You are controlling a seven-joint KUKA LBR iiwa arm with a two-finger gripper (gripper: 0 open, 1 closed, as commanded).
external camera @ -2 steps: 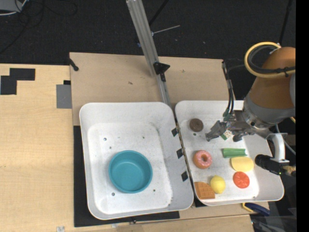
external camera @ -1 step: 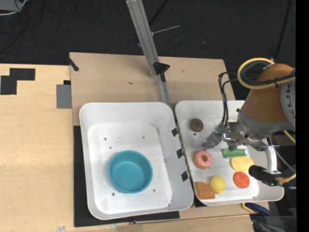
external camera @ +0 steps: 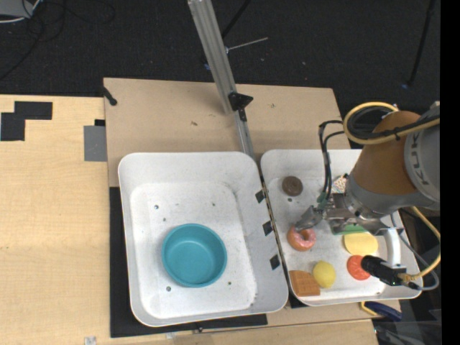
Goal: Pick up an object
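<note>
The tool (external camera: 310,221) is lowered into the right bin (external camera: 277,165) directly above and touching the pink doughnut (external camera: 302,238), whether its jaws are closed cannot be told, with a yellow lemon (external camera: 324,274) nearby and a teal bowl (external camera: 193,255) in the left bin (external camera: 144,171).

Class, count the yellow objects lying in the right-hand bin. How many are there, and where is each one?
2. A yellow lemon-like ball lies near the front edge, beside the orange waffle-like square. A flatter yellow piece lies farther right, just below the arm. The arm may hide others.
</note>
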